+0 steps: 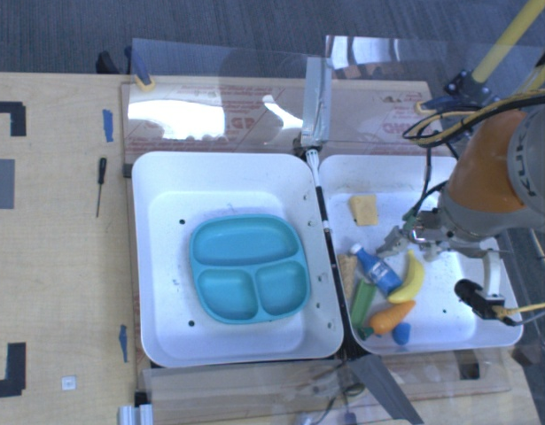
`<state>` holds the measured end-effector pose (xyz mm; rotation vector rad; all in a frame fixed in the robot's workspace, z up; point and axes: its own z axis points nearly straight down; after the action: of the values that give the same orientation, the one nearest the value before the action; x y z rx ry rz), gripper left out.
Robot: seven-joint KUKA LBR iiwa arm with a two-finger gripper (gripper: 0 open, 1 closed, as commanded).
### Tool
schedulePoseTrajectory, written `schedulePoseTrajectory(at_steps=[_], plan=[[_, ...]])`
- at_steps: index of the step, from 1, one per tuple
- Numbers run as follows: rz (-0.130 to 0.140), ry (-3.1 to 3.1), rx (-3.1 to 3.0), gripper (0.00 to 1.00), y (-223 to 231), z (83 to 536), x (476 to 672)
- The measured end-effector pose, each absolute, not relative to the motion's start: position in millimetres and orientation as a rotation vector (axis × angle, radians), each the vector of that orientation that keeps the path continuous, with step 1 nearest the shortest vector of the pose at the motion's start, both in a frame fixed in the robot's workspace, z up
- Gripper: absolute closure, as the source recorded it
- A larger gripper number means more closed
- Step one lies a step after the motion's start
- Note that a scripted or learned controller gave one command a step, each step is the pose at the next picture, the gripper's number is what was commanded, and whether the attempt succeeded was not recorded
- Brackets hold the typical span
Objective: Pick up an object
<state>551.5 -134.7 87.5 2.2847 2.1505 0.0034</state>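
Observation:
The right bin (449,330) holds a small pile of toys. A blue bottle (379,272) with a white cap lies slanted, with a yellow banana (415,278) just to its right. Below them lie a green stick-shaped piece (362,302), an orange carrot (389,315) and a small blue piece (401,332). A pale yellow block (364,209) sits apart near the bin's far side. My gripper (405,238) hangs low over the bin, right above the top of the banana and beside the bottle. Nothing shows as lifted.
The left bin (157,237) holds a light blue three-compartment tray (248,266). A raised divider (323,237) separates the two bins. The right half of the right bin is bare white floor. A screwdriver (100,184) lies on the wooden bench to the left.

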Motion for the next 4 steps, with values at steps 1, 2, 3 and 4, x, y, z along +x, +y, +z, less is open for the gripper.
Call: schedulePoseTrajectory(at_steps=[1, 2, 3, 4], plan=[[0.001, 2.265, 2.178, 0.0, -139, 88, 520.3], [0.006, 2.258, 2.177, 1.0, -140, 100, 522.1], [0.005, 2.259, 2.177, 0.0, -140, 99, 521.8], [0.006, 2.248, 2.183, 0.0, -98, 88, 514.5]])
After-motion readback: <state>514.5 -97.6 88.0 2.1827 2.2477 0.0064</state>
